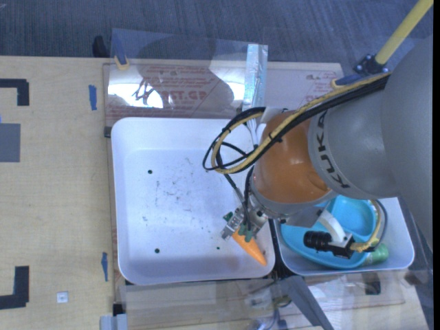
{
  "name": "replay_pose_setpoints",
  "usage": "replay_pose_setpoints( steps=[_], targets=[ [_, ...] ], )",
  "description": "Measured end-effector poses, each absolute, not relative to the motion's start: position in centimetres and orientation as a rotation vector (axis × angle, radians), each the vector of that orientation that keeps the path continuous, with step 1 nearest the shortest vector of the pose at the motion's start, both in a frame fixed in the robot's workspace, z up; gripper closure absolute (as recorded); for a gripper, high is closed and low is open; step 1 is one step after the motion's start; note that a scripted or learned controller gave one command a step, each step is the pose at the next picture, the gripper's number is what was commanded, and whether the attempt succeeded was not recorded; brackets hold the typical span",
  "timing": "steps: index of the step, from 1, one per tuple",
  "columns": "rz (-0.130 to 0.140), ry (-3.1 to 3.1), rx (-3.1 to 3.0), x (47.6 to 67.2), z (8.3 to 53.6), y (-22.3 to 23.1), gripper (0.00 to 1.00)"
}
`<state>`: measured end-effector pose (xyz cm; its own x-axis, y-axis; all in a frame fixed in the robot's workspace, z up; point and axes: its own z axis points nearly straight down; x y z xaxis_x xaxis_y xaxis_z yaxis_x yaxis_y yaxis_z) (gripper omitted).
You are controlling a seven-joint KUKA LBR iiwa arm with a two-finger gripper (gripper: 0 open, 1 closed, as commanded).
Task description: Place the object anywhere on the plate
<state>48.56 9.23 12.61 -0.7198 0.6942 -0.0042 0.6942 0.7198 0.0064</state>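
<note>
Grey arm (371, 136) looms over both bins; its fingers (242, 229) pinch a carrot (251, 248) above the left bin's (137, 150) corner, beside the blue plate (344, 218).

This is a robotics lab. A pale wooden table (48, 205) carries black marker shapes and blue tape at the frame's left, two white bins (172, 184) sit bolted side by side, and grey carpet (206, 9) runs across the top.
</note>
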Motion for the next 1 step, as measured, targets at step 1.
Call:
replay_pose_setpoints(
  steps=[1],
  targets=[
    [-0.001, 2.875, 1.259, 50.21, 18.3, 1.96, 1.0]
  ],
)
